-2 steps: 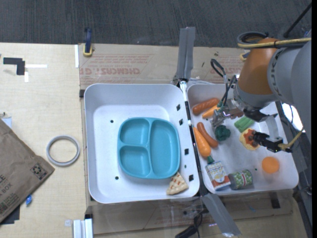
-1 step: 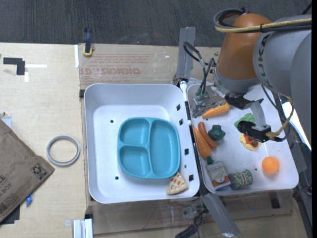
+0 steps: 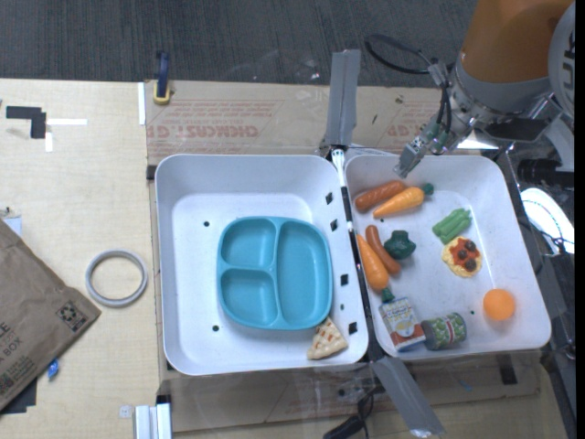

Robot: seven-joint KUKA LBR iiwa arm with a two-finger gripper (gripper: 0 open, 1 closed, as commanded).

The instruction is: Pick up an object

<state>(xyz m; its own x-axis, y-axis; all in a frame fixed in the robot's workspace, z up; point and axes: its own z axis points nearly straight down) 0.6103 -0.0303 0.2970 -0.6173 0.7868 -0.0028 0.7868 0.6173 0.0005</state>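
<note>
My fingers (image 3: pixel 409 161) hang over the far rim of the right bin (image 3: pixel 512 190), tilted down and toward the divide between the two bins; whether they are spread or pressed together I cannot tell — they are small and blurred against the white wall. Nothing shows between them.

I'll place everything else against that right bin. Just inside its far wall, nearest my fingertips, lie a sausage (image 3: pixel 378 194) and a carrot (image 3: pixel 400 201), side by side and touching, both slanted. Along the bin's left wall lie a second sausage (image 3: pixel 382 250) and a second carrot (image 3: pixel 371 262), pressed together lengthwise, with a dark green broccoli piece (image 3: pixel 399 244) just beside them toward the bin's middle. Toward its right wall sit a green bean bundle (image 3: pixel 452 223) and, just nearer the front, a small pizza-like round (image 3: pixel 462 256) with red and dark spots. An orange (image 3: pixel 499 305) lies near the front right corner. Against the front wall lie a small carton (image 3: pixel 400 323) and a green can (image 3: pixel 445 330) on its side, touching.

Left of the right bin, the left bin (image 3: pixel 174 245) holds a blue divided plate (image 3: pixel 275 273) — and a waffle wedge (image 3: pixel 326 341) at its front. Well beyond that, a tape ring (image 3: pixel 116 276) lies on the bench.
</note>
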